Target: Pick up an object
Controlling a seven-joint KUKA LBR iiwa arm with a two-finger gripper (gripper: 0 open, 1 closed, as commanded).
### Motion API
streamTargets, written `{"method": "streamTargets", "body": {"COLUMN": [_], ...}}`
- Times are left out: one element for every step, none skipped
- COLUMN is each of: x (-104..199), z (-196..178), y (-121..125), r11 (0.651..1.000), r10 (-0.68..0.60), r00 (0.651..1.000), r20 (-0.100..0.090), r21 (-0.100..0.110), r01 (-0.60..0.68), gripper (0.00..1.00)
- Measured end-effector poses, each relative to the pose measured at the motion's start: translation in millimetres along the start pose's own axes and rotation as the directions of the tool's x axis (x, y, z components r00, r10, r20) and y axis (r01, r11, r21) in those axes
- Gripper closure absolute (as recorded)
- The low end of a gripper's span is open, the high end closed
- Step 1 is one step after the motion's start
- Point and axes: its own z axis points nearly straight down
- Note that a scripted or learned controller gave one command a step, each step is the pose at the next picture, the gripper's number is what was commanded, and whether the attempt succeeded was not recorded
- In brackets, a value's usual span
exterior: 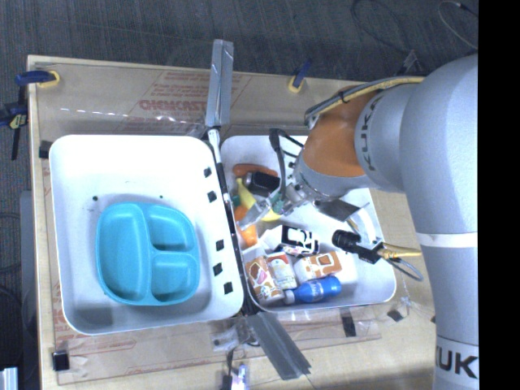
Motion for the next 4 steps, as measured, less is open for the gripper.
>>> {"method": "streamTargets", "body": {"x": [-2.8,-2.9,-41.5,-40.3], "z": [-13.8,-13.8,8.4,-1.7], "y": [0.9,0.8,12.1,13.6], "r11": [1.0,1.0,0.996,0.997], "r10": [-0.002,-0.002,0.089,0.082], "r00": [1.0,1.0,0.996,0.997], "r20": [0.006,0.007,0.001,0.001], "r21": [-0.004,-0.004,0.0,0.001], "r01": [0.002,0.002,-0.089,-0.082], "gripper": [1.0,0.0,0.0,1.0]}}
